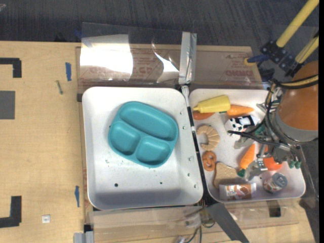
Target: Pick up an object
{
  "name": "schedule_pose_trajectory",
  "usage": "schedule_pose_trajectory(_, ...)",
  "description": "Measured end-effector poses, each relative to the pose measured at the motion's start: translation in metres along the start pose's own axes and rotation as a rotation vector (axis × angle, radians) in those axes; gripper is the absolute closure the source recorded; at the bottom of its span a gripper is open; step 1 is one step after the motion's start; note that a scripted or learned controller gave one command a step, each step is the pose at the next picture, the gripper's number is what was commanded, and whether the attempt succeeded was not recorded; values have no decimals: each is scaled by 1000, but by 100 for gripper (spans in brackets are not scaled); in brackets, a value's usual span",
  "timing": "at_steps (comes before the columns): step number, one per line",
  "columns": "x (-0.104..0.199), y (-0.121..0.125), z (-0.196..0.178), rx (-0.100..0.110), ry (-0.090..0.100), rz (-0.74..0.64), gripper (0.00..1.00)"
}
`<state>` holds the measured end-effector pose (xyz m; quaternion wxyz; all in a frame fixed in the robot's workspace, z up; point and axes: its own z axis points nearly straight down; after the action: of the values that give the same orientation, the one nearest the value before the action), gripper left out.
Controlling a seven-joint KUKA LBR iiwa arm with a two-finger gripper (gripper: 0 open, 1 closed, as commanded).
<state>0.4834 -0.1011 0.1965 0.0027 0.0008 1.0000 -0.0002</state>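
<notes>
From above, the gripper (258, 165) hangs low over the right bin (298, 189), its tips just beside an orange carrot-like piece (247, 156) that lies tilted to its left; whether it is open or closed cannot be told. Close by lie a small can (276, 182), a labelled jar (237, 190) and a yellow squeeze bottle (212, 104), while the left bin (96, 135) holds a teal divided plate (143, 132).

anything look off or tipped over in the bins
Mostly clutter. The small brown-labelled can lies on its side at the right white bin's near edge, beside a grey can. The teal divided plate sits askew in the left white bin.
</notes>
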Motion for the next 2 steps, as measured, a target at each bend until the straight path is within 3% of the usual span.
schedule_pose_trajectory(1,-5,-41,78,6,-25,40,0)
schedule_pose_trajectory(2,-8,-33,102,8,-38,71,0)
